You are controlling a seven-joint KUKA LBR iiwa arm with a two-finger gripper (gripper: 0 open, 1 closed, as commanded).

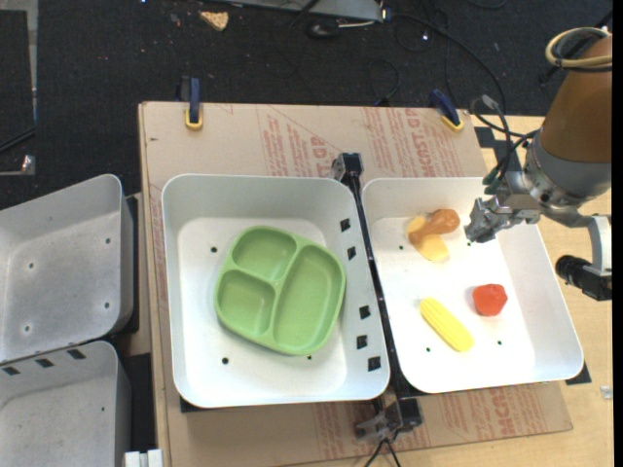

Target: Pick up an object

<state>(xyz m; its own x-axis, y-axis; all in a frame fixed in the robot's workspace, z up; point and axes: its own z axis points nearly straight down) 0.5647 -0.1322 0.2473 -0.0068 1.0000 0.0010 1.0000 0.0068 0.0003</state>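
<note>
pincer (479,228) hangs over the right bin (545,353), at about 1 o'clock of it; whether it is apart or together i cannot tell. just at 9 o'clock of it lies a smooth orange-yellow lumpy toy (433,232). a ribbed yellow corn (446,324) and a red blocky piece (490,299) lie lower. the left bin (195,368) carries a glossy green divided plate (280,289).

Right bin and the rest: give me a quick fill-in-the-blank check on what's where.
1. The green tray lies in the ____ bin.
2. The corn shares the right bin with a ____ block.
3. The tray has ____ compartments.
4. The end effector is above the ____ bin.

Missing words: left; red; three; right
</note>
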